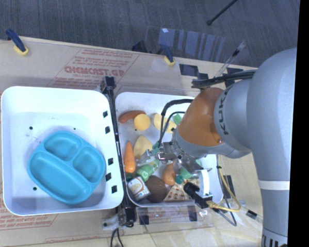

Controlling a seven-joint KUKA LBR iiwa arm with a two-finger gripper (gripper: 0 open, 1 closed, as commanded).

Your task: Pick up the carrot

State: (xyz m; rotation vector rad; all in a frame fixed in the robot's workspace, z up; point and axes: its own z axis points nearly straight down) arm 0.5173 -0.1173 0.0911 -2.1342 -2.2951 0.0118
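Observation:
The carrot (129, 158) is a slim orange stick lying lengthwise against the left wall of the right bin (125, 100). It is apart from the gripper. My gripper (169, 164) hangs below the orange wrist band, low over the clutter in the middle of that bin, to the right of the carrot. A small orange round item (168, 175) and a green bottle (147, 170) lie right by the gripper. The arm hides the bin's right part.
The right bin also holds a brown sausage-like piece (131, 115), yellow fruits (142, 123), a can (135, 187), a brown ball (156, 188) and a waffle (174, 191). The left bin (9, 138) holds a blue divided plate (67, 165).

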